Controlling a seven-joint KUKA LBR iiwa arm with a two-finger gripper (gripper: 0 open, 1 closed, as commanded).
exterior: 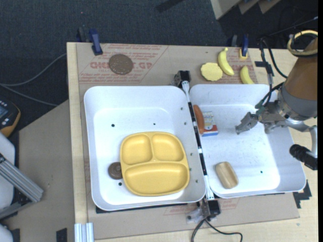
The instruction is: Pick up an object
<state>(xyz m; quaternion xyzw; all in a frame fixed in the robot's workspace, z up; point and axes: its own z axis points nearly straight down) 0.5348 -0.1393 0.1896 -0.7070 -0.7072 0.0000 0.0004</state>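
My gripper (255, 126) hangs over the middle of the right bin (262, 97), on the arm that reaches in from the right. Its fingers stand open with nothing between them. At the right bin's left wall lie a red-orange sausage-shaped toy (199, 119) and a small white and blue box (209, 125), a short way left of the gripper. A tan bread roll (226, 175) rests near that bin's front edge, below and left of the gripper.
The left bin (101, 135) holds a yellow divided plate (153, 163) and a small brown disc (115, 171) beside it. Behind the bins, on the board, lie two toy bananas (226, 62), a yellow round piece (212, 71) and a brown disc (120, 63).
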